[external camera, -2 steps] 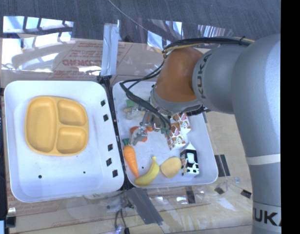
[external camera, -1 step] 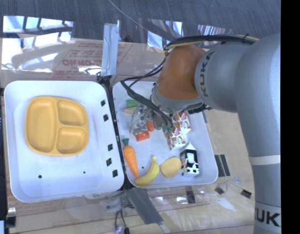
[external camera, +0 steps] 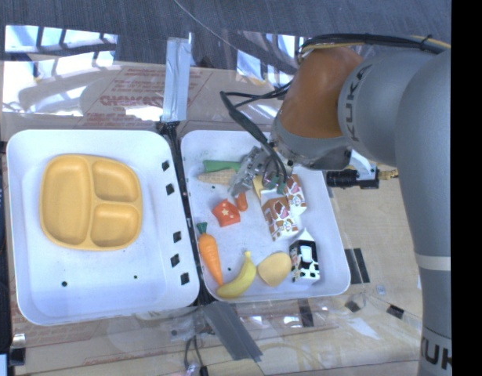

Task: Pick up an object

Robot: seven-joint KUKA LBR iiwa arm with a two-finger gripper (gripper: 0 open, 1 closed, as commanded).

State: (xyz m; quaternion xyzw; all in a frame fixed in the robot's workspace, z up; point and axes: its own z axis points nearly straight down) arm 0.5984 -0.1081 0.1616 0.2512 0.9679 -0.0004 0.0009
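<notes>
At the left of the frame, the left bin [external camera: 29, 288] holds a yellow divided plate [external camera: 90, 200] with three compartments, lying flat in its upper half. Right of the middle of the frame is the right bin [external camera: 335, 276], where all the small toy foods lie. Along its left wall is a toy carrot [external camera: 210, 257], pointing down, and just beside its tip a toy banana [external camera: 238, 278] curves along the lower wall. Above the carrot sits a red strawberry-like piece [external camera: 226, 213], and higher, near the upper middle of the bin, a pale corn cob [external camera: 215, 178] lies touching a green piece [external camera: 221, 165]. Further right is a yellow lemon-shaped piece [external camera: 274, 269], touching a black and white milk carton [external camera: 306, 260], and above them a brown and white printed carton [external camera: 280, 215]. The gripper [external camera: 252, 175] hangs low over the upper middle of this bin, between the corn cob and the printed carton; whether its jaws are open or closed I cannot tell, and I see no object between them. In my judgement the corn cob is the nearest candidate. To do the grasp well, the jaws should be set across its narrow width, come down straight, and avoid pushing the green piece or the carton beside it.
</notes>
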